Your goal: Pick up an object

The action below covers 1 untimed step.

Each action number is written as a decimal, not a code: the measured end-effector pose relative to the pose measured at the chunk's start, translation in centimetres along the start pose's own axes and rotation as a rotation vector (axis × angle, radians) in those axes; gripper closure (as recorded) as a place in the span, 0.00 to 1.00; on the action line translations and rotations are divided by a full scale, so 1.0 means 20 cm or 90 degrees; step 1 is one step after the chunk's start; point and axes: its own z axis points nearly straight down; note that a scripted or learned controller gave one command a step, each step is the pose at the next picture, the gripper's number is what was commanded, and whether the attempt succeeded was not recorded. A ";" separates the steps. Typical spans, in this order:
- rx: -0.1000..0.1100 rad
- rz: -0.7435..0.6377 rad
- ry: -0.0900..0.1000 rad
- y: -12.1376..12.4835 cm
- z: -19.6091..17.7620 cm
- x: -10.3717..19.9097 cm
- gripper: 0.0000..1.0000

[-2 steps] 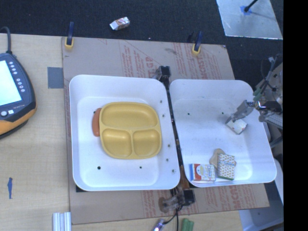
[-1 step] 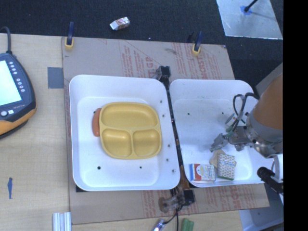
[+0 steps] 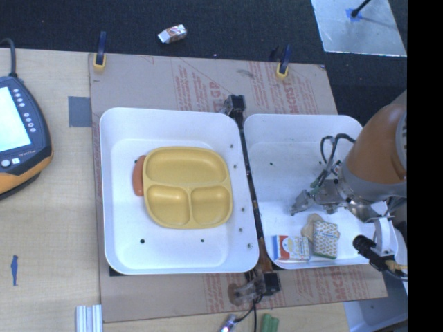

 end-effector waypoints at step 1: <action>-0.001 0.003 0.001 -0.17 -0.13 -0.25 0.00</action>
